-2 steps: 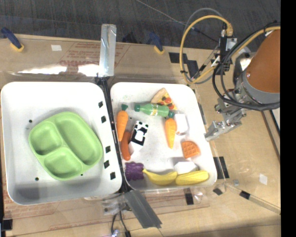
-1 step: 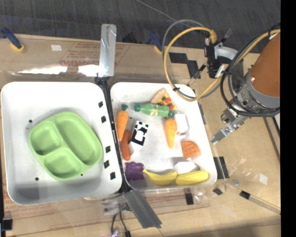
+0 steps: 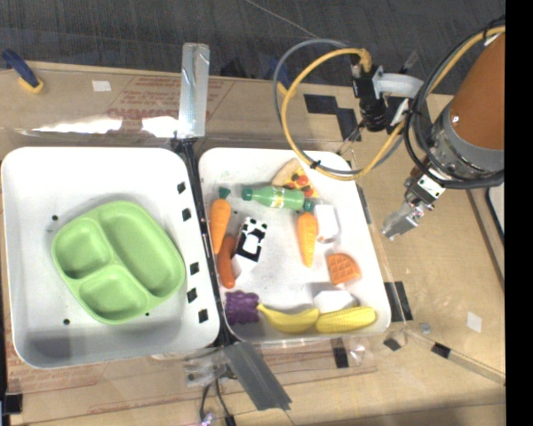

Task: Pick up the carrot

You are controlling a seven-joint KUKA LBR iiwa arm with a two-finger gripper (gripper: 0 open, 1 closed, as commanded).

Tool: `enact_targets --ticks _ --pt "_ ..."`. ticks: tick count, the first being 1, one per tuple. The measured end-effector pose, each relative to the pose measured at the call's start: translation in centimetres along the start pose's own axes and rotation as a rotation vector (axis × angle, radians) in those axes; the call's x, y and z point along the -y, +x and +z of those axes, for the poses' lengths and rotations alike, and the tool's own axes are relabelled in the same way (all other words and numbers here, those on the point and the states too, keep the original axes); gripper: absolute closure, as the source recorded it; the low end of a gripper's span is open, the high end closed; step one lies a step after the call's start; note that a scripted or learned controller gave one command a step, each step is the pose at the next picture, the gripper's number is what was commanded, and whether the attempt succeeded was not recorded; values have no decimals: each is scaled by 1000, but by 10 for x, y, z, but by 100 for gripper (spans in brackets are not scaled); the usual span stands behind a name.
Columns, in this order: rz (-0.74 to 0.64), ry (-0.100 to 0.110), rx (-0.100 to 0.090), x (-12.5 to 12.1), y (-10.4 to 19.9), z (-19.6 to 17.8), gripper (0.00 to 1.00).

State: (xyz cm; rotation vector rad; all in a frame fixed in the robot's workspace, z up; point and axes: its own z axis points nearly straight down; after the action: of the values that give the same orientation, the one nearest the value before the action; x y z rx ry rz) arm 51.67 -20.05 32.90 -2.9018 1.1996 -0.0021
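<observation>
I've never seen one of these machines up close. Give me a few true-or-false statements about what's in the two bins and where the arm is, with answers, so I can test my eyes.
1. The green divided plate lies in the left bin. True.
2. The gripper is holding a carrot. False: it hangs outside the right bin, past its right wall, with nothing in it.
3. A banana lies near the right bin's front edge. True.
4. The green bottle stands upright. False: it lies on its side.
5. Two carrots are in the left bin. False: both are in the right bin.
</observation>
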Motion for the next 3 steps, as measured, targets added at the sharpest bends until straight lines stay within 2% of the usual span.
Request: enact_targets --ticks 1,2,3 --pt "-346 4 -5 1 5 -22 100" --pt "-580 5 -4 6 17 -12 100" --pt "-583 5 0 -29 -16 -3 100"
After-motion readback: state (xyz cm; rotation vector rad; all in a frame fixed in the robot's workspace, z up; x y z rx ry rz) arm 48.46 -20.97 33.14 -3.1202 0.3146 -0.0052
